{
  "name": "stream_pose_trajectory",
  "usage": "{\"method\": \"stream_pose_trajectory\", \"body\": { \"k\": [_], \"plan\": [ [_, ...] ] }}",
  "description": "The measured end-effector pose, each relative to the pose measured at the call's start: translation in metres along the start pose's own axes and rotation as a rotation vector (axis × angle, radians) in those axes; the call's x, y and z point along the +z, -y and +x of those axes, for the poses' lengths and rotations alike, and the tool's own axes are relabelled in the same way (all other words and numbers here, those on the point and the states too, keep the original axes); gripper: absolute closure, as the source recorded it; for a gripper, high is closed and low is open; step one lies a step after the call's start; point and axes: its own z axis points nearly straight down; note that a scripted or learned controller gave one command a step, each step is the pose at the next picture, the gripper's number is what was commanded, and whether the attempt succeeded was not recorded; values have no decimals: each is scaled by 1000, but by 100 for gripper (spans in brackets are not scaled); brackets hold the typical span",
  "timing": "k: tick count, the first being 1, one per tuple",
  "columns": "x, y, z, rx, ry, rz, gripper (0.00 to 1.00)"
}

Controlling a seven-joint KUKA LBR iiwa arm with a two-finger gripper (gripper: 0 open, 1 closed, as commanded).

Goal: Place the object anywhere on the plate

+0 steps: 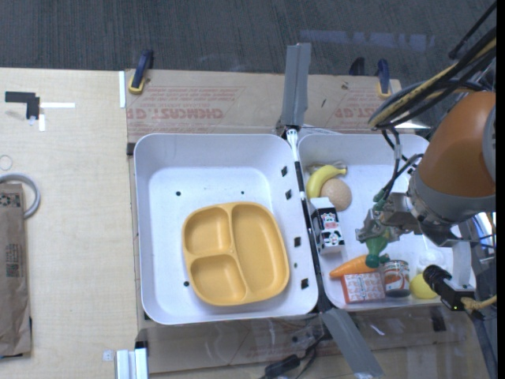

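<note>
A yellow plate (235, 253) with three compartments lies in the left bin (158, 212). In the right bin (359, 150) lie a banana (322, 177), a tan egg-shaped object (337, 193), a small black-and-white milk carton (327, 229), an orange carrot (353, 266) with a green top (376, 251), a red-labelled jar (395, 275), a red box (364, 288) and a yellow lemon (423, 287). My gripper (377, 234) hangs low in the right bin, right over the carrot's green top. The wrist hides whatever is directly beneath it.
A metal divider (297, 93) runs between the two bins. Cardboard (213, 101) lies behind them. On the wooden bench at the far left sits a brown paper bag (12, 267). Cables (426, 93) trail above the arm at the right.
</note>
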Motion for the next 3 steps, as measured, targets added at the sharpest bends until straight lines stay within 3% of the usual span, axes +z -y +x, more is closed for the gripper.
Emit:
{"method": "stream_pose_trajectory", "body": {
  "k": [1,2,3],
  "plan": [
    [7,-33,56,15,1,-1,100],
    [7,-31,147,-32,2,-1,100],
    [9,-24,188,286,3,-1,100]
  ]
}}
